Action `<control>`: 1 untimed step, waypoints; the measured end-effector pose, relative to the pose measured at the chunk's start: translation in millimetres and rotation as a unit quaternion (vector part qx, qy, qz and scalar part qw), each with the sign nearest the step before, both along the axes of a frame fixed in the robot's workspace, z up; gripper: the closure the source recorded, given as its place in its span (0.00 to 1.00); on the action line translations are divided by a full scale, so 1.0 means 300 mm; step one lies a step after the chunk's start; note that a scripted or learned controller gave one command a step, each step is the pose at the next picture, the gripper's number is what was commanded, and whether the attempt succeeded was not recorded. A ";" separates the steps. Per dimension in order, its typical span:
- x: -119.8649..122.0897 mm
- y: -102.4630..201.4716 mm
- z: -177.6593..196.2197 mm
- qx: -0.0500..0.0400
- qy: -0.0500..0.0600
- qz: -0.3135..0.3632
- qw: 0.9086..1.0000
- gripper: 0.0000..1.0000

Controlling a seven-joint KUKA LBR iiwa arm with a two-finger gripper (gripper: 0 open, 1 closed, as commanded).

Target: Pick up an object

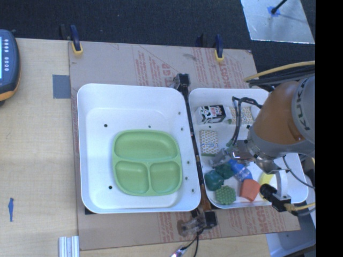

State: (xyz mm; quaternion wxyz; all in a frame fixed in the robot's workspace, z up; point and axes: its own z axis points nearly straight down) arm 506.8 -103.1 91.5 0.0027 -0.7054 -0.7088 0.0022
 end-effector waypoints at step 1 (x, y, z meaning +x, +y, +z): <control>0.007 -0.006 0.036 -0.001 -0.001 0.001 1.000 1.00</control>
